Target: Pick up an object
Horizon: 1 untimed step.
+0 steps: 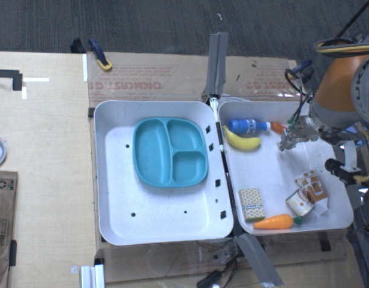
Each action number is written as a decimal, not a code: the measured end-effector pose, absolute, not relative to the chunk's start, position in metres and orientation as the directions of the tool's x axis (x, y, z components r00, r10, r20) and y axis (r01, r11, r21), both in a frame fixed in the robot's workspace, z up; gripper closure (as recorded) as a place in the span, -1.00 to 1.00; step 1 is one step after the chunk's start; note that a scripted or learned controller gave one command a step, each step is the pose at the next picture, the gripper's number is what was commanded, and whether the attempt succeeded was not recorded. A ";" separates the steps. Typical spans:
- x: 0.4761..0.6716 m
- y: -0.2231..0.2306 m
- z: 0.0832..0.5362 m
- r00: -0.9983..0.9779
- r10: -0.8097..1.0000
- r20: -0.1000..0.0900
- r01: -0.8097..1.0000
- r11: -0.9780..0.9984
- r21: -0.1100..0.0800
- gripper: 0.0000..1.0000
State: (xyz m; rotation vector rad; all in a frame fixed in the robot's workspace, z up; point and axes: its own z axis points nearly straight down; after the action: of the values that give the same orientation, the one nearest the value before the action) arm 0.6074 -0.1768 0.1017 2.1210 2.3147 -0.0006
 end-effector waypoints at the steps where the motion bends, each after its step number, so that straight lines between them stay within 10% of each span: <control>1: 0.607 -0.177 0.102 -0.087 0.996 -0.002 0.996 0.087 0.001 -1.00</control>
State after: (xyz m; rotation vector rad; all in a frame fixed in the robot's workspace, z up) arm 0.6074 -0.1768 0.1016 2.1216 2.3145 -0.0009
